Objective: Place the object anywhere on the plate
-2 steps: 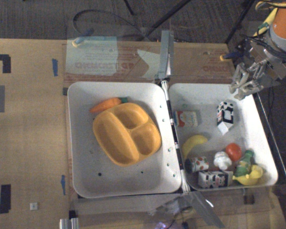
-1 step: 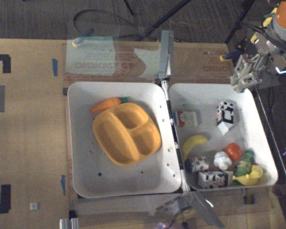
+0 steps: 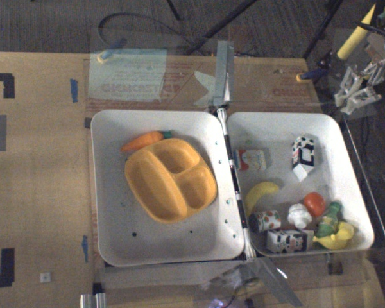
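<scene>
An orange plate [image 3: 171, 179] with three compartments lies in the left bin [image 3: 109, 191]. A toy carrot [image 3: 143, 140] rests on the bin floor, touching the plate's far left rim. My gripper [image 3: 355, 94] hangs outside the bins, beyond the far right corner of the right bin [image 3: 346, 165], well away from the plate and from every object. Nothing shows in it.
The right bin holds several toys: a small red and white carton [image 3: 252, 160], a black and white carton [image 3: 303, 154], a banana [image 3: 262, 194], a tomato [image 3: 314, 204], a can [image 3: 266, 221], a cow-patterned carton [image 3: 287, 240] and a yellow toy [image 3: 337, 236].
</scene>
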You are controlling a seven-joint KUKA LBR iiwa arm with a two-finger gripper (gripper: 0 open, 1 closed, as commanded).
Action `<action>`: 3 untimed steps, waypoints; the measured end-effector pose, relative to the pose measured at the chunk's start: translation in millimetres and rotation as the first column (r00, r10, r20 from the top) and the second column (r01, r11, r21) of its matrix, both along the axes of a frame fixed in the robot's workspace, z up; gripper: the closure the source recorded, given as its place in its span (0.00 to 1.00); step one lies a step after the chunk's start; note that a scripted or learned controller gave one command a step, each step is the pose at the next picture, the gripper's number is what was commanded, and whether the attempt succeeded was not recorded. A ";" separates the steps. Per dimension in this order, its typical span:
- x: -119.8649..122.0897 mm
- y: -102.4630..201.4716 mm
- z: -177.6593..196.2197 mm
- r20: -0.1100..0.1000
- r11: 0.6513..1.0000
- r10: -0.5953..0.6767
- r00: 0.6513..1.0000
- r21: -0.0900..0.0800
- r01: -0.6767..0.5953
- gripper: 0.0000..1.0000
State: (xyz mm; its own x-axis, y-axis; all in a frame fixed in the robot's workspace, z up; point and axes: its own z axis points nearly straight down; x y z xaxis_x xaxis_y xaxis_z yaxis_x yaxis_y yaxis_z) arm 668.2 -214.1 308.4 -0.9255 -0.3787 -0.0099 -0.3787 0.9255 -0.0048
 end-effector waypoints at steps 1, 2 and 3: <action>0.0 -9.5 25.8 0.002 0.963 -0.269 0.963 0.002 0.269 1.00; -40.1 -8.1 103.9 0.001 0.959 -0.285 0.959 0.002 0.285 1.00; -11.6 30.4 56.9 -0.006 0.990 -0.143 0.990 0.002 0.143 1.00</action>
State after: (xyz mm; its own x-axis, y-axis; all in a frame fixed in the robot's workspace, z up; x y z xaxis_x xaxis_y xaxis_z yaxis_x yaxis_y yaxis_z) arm 656.6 -183.7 365.3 -0.9702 -0.2423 -0.0053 -0.2423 0.9702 -0.0004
